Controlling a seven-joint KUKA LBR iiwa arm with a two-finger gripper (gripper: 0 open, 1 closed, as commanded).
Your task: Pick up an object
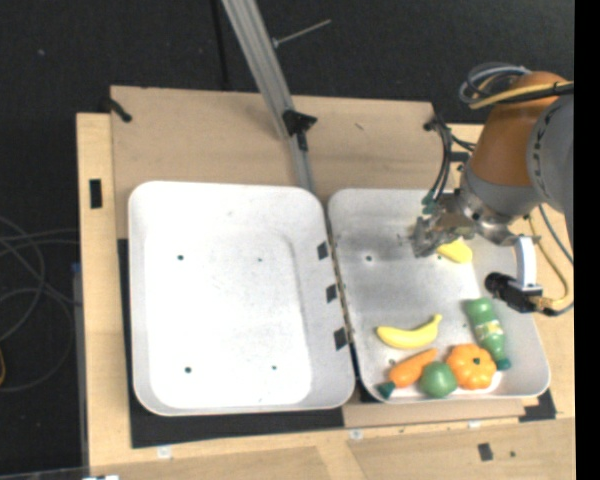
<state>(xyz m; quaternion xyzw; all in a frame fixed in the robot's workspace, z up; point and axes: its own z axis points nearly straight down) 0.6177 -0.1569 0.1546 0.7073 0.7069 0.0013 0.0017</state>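
The right bin (380,268) holds several toy foods. A banana (410,333) lies in its middle front. At the front edge sit a carrot (412,368), a green round fruit (438,380) and an orange pumpkin-like piece (471,365). A green bottle-shaped piece (486,330) lies by the right wall. A small yellow piece (457,252) sits near the back right. My gripper (435,233) hangs over the back of the right bin, just left of that yellow piece and close to it. Its wrist hides the fingertips.
The left bin (230,298) lies beside the right one, with black clips (332,293) along the shared edge. A grey metal pole (265,68) slants up from the bench's back. Cables (530,278) hang off the arm by the right wall.
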